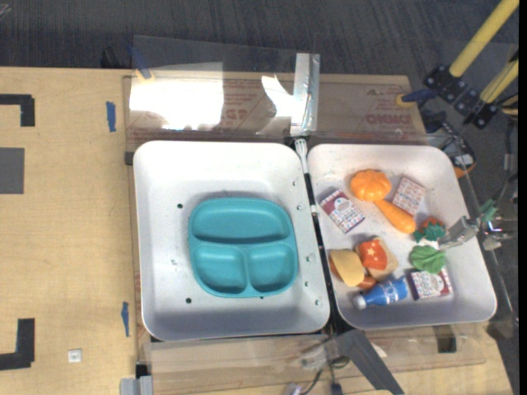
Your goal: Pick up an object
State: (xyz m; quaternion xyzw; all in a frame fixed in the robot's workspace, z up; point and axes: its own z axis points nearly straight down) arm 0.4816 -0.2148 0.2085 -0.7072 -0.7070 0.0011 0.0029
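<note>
Left bin (156, 220): shallow, white, centre-left of frame — holding a teal divided tray (242, 245) with three compartments
Right bin (473, 282): white, touching the left bin along the middle seam, crowded with small objects
Upper part of right bin: orange round piece (370, 185), with a carrot-shaped piece (396, 216) just below it; small printed carton (342, 210) to their left, another printed carton (408, 194) to their right
Lower part of right bin: yellow wedge (347, 266) touching a red-orange piece (375, 254); blue bottle with white cap (382, 293) lying on its side; third carton (430, 284) beside it
Right side of right bin: two green leafy pieces (427, 257), one above the other
Gripper: metallic part at right bin's right edge, too small to tell whether apart or together
Bench (58, 220): tan board, black markings at far left
</note>
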